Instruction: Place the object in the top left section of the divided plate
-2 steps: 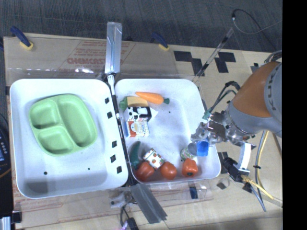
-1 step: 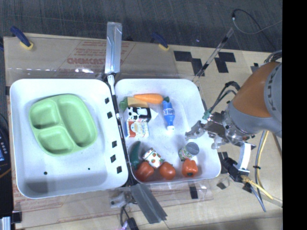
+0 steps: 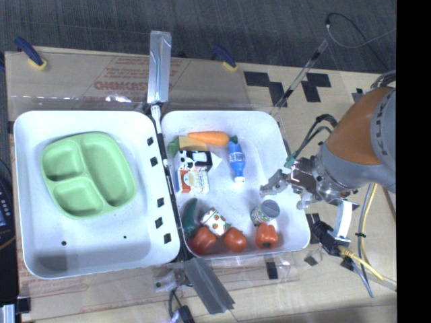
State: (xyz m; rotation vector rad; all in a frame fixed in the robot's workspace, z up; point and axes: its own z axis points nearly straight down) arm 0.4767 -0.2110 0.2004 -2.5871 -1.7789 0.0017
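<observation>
Camera view: the grey arm reaches in from the right, its two-finger gripper (image 3: 275, 186) low over the right part of the right white bin (image 3: 269, 128), just above a small metal can with a printed label (image 3: 264, 212). Whether the gripper is released or clenched I cannot tell — nothing is visibly between its tips, so no grasp is logged.

Step in hand, by my judgement: picking an object. The can lies nearest, so it is the likely target, though the task does not name it.

To do it well: centre on the can, descend straight, and keep clear of the red pepper-like toy (image 3: 267, 235) just beside it and of the bin wall. Then carry well across the divider to the plate's top-left section — the small upper compartment, not the large right one.

Contents:
- Right bin: orange carrot toy (image 3: 208, 139), blue bottle (image 3: 236, 159), black-and-white milk carton (image 3: 193, 169), dark green vegetable (image 3: 189, 212), two red tomato-like pieces (image 3: 217, 239) along the lower edge, plus can and pepper.
- Left white bin (image 3: 87, 254): a pale green three-section plate (image 3: 89, 173), nothing in its compartments.
</observation>
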